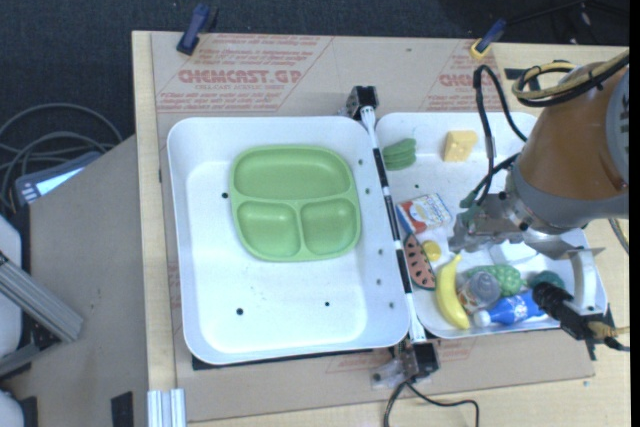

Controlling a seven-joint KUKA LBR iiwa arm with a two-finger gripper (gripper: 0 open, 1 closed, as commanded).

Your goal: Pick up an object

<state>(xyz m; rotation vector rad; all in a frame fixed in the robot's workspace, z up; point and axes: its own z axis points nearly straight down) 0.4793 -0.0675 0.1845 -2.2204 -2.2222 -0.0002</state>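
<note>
My gripper (pixel 470 233) hangs low over the middle of the right bin (pixel 430 130), below the arm's grey wrist and orange band. Directly beneath and around it lie a yellow banana (pixel 449 293), a small yellow ball (pixel 432 250), a watermelon slice (pixel 421 268) and a red, white and blue packet (pixel 425 211). A clear bottle with a blue label (pixel 503 307) and a green bumpy piece (pixel 505 276) lie at the front right. Farther back sit a yellow cheese block (pixel 460 146) and a green pepper-like item (pixel 400 154). I see nothing between the fingers.
The left bin (pixel 200 245) holds a green divided plate (pixel 296 201). A black and white rim strip (pixel 385 205) separates the two bins. Black cables (pixel 490 115) trail over the right bin's back edge. Blue clamps (pixel 194 28) sit at the board's far corners.
</note>
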